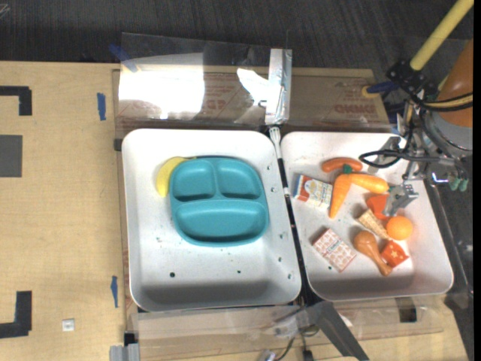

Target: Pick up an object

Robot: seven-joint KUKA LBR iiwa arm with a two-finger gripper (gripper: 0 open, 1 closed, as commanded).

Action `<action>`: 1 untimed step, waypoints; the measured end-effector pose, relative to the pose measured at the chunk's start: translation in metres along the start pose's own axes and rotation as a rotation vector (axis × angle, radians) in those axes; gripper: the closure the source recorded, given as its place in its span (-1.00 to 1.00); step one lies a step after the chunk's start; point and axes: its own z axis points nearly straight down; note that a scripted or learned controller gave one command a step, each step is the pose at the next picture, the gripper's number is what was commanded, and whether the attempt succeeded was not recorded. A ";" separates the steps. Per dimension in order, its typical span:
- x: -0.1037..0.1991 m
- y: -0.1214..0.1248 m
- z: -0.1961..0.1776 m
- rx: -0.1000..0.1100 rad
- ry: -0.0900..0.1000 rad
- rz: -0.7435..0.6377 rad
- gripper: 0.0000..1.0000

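Right now, claw (403, 195): hangs low over the right bin (436, 273); grip width cannot be told.
Targets: orange ball (399, 227) just beneath, carrot (340, 192) and boxes crowded beside.
Risk: ball may roll off; neighbours may get nudged.

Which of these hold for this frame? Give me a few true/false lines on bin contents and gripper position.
1. The teal divided plate lies in the left bin. True.
2. The carrot lies in the left bin. False: it lies in the right bin, beside the small carton.
3. The gripper is over the right bin, close above the orange ball. True.
4. A yellow item shows at the plate's left edge. True.
5. The plate is red. False: it is teal.
6. The patterned packet rests on the plate. False: it lies on the right bin's floor.
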 end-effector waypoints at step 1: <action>0.019 0.025 0.115 -0.001 -0.002 0.114 -1.00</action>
